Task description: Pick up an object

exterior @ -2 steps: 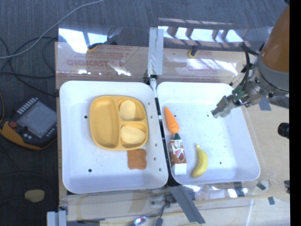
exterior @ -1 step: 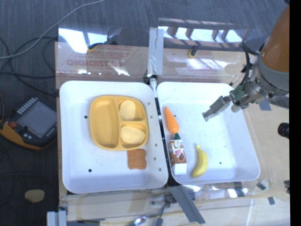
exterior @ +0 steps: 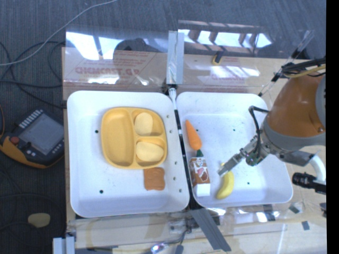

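— What is there to pick up near the gripper [exterior: 226,166]?

— A small yellow banana [exterior: 226,186], curved, lying just below the fingertips in the right bin [exterior: 275,194]. It is apart from the gripper, not between the fingers.

— And the fingers themselves?

— They point left and slightly down, low over the bin floor. They are too small and blurred to make out, so I cannot tell whether they are spread or closed — nothing shows between them.

— What else shares that bin?

— To the left of the gripper, a little carton [exterior: 199,171] with a red-brown and white label lies along the bin's left wall. Up and to the left of the gripper is an orange carrot [exterior: 193,135] with a green tip, just above the carton.

— And the other bin?

— The left bin [exterior: 85,194], well to the left of the gripper, holds a yellow tray [exterior: 119,139] with three compartments. The two smaller compartments each hold a pale rounded piece [exterior: 143,123] — what they are I cannot tell. A brown toast slice [exterior: 154,179] lies on the bin floor just below the tray.
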Controlling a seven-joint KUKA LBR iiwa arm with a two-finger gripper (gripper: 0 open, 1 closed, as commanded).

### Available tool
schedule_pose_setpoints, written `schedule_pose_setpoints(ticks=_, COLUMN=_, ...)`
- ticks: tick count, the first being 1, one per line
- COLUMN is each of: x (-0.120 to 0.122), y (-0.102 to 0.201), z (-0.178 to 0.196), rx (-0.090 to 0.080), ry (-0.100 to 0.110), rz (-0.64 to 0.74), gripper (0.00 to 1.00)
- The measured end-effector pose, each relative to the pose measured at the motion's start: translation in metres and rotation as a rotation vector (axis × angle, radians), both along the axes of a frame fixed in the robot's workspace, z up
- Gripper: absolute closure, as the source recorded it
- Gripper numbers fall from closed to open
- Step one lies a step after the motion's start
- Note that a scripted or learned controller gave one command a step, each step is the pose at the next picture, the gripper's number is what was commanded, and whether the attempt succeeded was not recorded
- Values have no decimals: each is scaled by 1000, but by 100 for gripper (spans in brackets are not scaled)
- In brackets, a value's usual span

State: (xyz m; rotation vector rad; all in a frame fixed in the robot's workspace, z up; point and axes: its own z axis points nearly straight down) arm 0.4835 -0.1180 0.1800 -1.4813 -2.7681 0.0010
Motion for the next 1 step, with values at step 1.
schedule_pose_setpoints(ticks=1, x=4, y=-21, z=-91, rx=-2, ry=-13, rz=-133, gripper=0)
